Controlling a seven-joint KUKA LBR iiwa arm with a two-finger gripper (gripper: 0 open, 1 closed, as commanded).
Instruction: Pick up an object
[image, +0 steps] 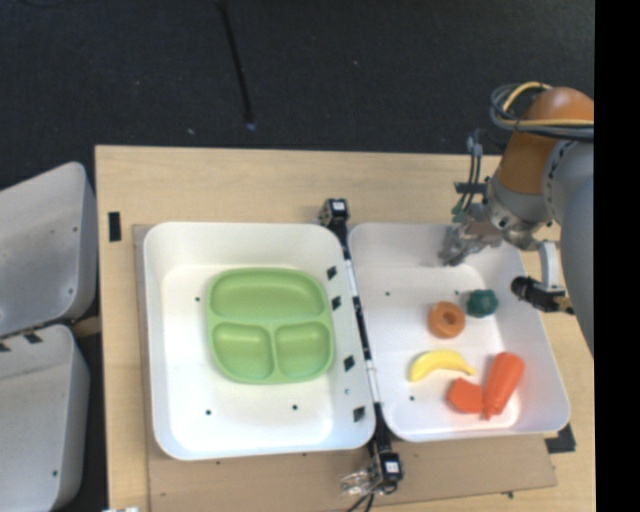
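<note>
The right bin (400, 262) holds several toy foods. An orange ring-shaped piece (447, 319) lies near the middle, with a small dark green piece (482, 302) just to its right. A yellow banana (439, 366) lies below them, and a red-orange carrot-like piece (494, 385) sits at the lower right. My gripper (458, 246) hangs over the bin's upper right part, above and apart from the orange ring. Nothing shows between its fingers.
The left bin (180, 400) carries a green divided plate (269, 323). Clips (334, 211) sit along the seam between the bins. A black part of the arm (540, 291) reaches over the right bin's right rim. White panels (40, 250) stand left of the bench.
</note>
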